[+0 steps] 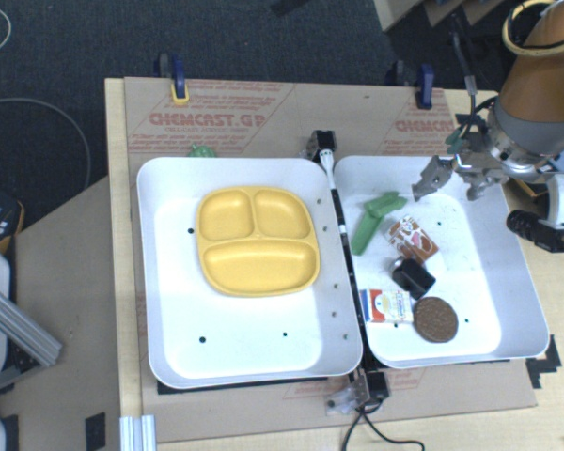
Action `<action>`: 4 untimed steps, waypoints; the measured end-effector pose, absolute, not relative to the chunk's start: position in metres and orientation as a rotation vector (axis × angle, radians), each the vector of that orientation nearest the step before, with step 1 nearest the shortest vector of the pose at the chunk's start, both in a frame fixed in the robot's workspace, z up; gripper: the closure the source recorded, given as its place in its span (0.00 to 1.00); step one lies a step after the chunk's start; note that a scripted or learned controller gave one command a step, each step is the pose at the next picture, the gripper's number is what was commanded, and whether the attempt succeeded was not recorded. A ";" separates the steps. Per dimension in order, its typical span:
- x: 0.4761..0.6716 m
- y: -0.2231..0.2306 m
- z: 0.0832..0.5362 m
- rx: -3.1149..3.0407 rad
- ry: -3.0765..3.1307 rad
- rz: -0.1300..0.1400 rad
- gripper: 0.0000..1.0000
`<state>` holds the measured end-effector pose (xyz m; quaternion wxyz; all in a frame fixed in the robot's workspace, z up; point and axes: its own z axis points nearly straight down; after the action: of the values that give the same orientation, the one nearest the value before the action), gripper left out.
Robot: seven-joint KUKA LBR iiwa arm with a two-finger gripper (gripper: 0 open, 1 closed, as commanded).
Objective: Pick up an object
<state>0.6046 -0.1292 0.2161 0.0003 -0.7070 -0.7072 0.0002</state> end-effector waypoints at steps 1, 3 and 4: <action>0.606 -0.077 0.352 -2.222 -2.239 -0.019 0.00; 0.575 -0.059 0.306 -2.215 -2.218 0.006 1.00; 0.520 -0.022 0.427 -2.222 -2.234 -0.019 1.00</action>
<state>0.5197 -0.0220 0.4266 -0.0047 -0.7052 -0.7090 -0.0060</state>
